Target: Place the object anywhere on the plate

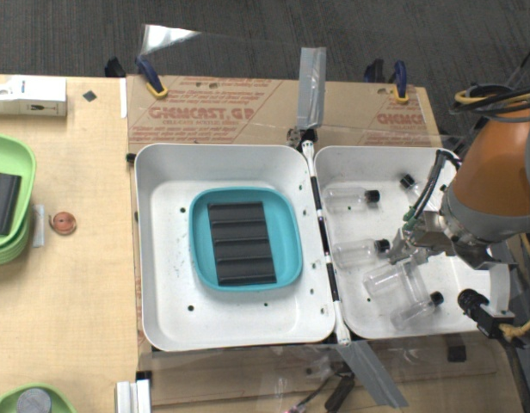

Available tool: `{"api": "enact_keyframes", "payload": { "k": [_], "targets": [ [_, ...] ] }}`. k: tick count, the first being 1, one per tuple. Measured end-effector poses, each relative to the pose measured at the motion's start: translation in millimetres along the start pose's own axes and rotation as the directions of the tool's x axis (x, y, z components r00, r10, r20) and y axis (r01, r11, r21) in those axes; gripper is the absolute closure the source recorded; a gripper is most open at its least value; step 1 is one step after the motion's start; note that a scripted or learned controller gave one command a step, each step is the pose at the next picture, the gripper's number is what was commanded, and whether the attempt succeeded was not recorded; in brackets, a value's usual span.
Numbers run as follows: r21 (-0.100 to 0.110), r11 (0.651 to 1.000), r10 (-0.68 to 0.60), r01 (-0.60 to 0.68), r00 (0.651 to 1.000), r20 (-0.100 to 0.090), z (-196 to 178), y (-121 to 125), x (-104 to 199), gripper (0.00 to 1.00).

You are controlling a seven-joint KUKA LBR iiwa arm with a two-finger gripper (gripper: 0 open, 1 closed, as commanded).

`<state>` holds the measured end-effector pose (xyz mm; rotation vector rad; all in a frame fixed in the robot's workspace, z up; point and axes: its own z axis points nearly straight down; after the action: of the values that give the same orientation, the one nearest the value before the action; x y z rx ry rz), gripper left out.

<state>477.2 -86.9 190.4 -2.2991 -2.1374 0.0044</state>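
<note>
As the arm [497,179] hangs over the right bin [355,317] w/ nothing seen in its grasp, step in hand reads as pick phase; placing not yet begun.

1. Nearest, right bin front: clear vial [413,306], black cap, lying on its side. 2nd clear vial [384,279] just beside it, toward bin centre.
2. Gripper [409,246]: low over the vial cluster, approx. above the 2nd vial. Open/closed state: cannot tell; wrist body hides it. Whether touching any vial: cannot tell.
3. Left bin [162,308]: teal plate [199,231] at centre, carrying a black ridged block [241,243]. Bare teal rim on all sides.
4. Right bin, far half: another clear vial [347,200] w/ black cap, plus a loose black cap [407,181] near the arm.
5. Beyond bins: cardboard sheet [248,110], blue clamps [150,77] at its far edge.

Task obj.: prob. one of the vials under the gripper, all in the right bin, well apart from plate.

Next move needs: firm hold on a vial (clear, round, likely to roll or slip), lift clear of the bin wall, carry left across the divider, set down on plate or atop the block.
</note>
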Motion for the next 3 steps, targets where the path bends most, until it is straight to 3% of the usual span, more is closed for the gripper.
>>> {"api": "enact_keyframes", "payload": {
  "k": [1, 2, 3],
  "targets": [
    [-0.002, 0.997, -0.073, 0.073, 0.997, 0.001, -20.1, -4.6, 70.4, 1.0],
    [0.001, 0.989, -0.147, 0.147, 0.989, 0.002, 0.7, 26.4, 107.5, 1.0],
    [0.001, 0.989, -0.146, 0.146, 0.989, 0.002, 0.6, 26.5, 107.3, 0.0]
  ]
}}
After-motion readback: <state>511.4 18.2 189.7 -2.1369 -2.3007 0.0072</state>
